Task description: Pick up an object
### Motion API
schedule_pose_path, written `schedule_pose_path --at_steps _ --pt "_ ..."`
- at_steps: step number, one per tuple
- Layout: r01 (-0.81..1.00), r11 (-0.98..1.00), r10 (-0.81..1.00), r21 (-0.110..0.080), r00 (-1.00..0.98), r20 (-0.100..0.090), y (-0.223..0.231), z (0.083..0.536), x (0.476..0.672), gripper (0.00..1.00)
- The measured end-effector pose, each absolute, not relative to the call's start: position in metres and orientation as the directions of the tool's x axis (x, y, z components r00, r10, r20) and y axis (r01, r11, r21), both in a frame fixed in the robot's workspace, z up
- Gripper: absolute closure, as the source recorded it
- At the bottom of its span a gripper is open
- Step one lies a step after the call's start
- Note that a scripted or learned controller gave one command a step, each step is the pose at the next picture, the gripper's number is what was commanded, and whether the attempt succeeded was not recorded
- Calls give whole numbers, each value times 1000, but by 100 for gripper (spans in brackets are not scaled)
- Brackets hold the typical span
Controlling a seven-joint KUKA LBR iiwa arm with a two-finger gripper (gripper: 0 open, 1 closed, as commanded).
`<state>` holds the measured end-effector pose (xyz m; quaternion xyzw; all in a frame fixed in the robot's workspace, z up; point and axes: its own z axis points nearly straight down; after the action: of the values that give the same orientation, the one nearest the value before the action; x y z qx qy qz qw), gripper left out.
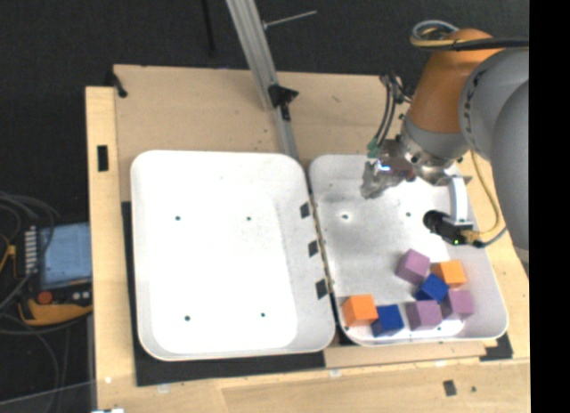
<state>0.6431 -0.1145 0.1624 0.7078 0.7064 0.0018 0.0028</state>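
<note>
Several small blocks lie in the near right corner of the right bin (356, 224): an orange block (360, 309), a blue block (388, 320), a purple block (413, 265), another blue block (434, 287), a second orange block (452, 271), and purple blocks (425, 313) (460, 302). My gripper (377, 176) hangs over the far part of the right bin, well away from the blocks. Nothing shows between its fingers.
The left bin (223, 251) sits beside the right one. A slanted metal post (258, 55) rises behind the bins. A black cable clip (443, 223) hangs off the wrist over the right bin. Electronics (53, 264) lie left of the bench.
</note>
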Motion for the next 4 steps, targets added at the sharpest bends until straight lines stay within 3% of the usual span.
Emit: schedule_pose_path --at_steps 1,3,4 --pt "1000 2 1000 8 -2 -1 -116 217 645 100" --pt "1000 6 1000 0 -6 1 -25 236 598 100" --pt "1000 3 1000 -1 -3 1 16 230 584 100"
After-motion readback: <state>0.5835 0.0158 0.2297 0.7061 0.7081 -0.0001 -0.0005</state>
